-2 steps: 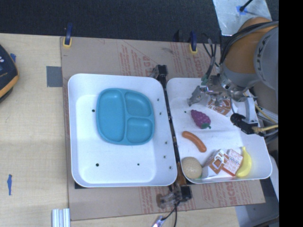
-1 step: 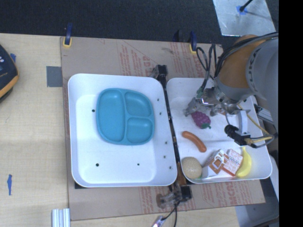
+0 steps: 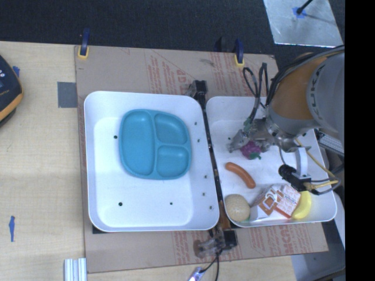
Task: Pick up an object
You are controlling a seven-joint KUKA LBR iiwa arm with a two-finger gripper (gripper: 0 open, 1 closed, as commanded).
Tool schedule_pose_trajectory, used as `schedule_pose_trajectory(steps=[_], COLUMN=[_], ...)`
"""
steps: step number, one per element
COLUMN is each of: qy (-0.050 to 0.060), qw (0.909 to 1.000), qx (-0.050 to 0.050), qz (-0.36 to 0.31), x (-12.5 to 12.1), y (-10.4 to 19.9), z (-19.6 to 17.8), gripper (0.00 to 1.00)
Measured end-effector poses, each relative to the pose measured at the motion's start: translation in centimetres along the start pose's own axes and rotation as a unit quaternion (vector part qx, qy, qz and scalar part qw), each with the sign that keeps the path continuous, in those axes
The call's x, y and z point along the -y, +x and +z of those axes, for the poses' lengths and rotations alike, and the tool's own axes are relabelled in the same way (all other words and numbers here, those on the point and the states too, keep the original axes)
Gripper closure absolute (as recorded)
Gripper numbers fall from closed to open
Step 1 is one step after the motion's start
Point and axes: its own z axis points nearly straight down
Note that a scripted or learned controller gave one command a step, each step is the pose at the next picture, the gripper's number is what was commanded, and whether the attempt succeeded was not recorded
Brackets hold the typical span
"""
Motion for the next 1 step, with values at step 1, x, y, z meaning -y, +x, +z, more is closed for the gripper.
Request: schedule_pose_trajectory(steps=[1], qy=[0.001], qw=[1.0000], qx=[0.001], qz=[-0.002], x=[0.01], y=[-0.10], z=[-1.02], gripper=[1.00])
